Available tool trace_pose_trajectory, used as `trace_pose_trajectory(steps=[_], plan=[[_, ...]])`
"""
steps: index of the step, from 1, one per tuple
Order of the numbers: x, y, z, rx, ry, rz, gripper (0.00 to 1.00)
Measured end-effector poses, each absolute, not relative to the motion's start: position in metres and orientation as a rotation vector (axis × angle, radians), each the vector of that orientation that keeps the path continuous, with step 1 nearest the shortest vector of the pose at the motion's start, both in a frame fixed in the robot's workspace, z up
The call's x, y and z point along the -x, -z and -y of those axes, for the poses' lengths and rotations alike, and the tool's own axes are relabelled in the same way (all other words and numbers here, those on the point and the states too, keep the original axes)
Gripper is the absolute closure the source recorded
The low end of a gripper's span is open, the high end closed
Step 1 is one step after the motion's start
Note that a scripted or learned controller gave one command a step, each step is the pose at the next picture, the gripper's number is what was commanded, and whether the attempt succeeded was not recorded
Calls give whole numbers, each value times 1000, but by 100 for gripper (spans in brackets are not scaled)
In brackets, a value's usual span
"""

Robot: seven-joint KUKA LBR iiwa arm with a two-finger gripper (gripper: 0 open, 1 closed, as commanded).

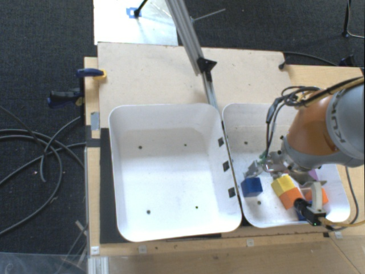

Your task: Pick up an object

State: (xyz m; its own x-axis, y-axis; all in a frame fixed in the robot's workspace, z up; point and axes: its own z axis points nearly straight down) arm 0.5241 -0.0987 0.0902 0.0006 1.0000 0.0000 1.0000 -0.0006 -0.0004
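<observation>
Orange block (291, 197) at the near edge, blue cube (251, 186) just left of my gripper (272, 165), whose grip I can't tell.

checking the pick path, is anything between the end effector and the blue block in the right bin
Nothing visible. The end effector hangs over the right bin, just up and right of the blue block. The yellow and orange piece lies to the block's right, off that line.

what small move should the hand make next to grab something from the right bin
Probably a short shift toward the blue block, then a descent. The hand sits low in the right bin, just up and right of that block, which lies apart from the yellow and orange pieces, so it looks the easiest target.
</observation>
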Motion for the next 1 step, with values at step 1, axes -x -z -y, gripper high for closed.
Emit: trace_pose_trajectory(steps=[1], plan=[[-489, -92, 75, 2212, 22, 2236, 0]])
